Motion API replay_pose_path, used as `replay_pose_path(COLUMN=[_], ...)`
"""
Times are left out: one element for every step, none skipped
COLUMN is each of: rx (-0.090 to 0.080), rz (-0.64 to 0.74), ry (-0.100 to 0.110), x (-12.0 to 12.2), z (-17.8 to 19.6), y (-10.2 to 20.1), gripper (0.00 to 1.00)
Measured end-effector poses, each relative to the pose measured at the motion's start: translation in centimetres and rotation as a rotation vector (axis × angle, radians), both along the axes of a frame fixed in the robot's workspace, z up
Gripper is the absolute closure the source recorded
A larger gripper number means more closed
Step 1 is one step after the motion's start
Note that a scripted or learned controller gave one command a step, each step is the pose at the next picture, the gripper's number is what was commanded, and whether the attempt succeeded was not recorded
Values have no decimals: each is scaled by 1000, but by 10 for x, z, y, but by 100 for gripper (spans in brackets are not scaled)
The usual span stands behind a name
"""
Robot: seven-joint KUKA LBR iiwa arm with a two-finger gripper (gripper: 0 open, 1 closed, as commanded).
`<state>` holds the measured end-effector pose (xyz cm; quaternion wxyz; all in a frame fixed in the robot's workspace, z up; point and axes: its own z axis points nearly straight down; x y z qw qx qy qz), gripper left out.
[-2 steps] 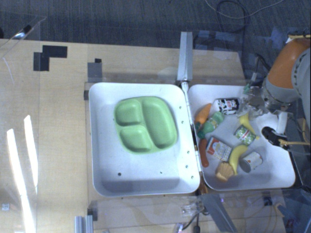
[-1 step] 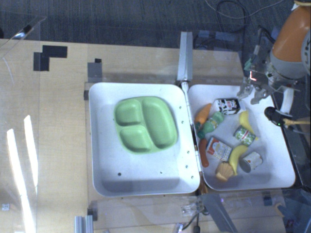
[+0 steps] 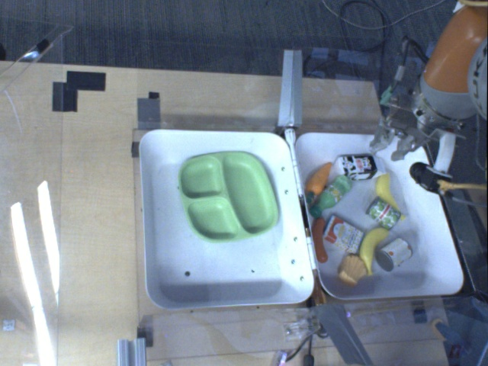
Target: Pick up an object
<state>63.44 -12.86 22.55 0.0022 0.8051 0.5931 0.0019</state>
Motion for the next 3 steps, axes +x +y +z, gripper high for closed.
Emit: replay_pose_path(rx=[0,0,12], rz=[0,21,105], ry=[0,2,-2], x=[0,-55,-49], z=[0,-92,-138], y=[0,-57,-60], gripper=[0,0,0])
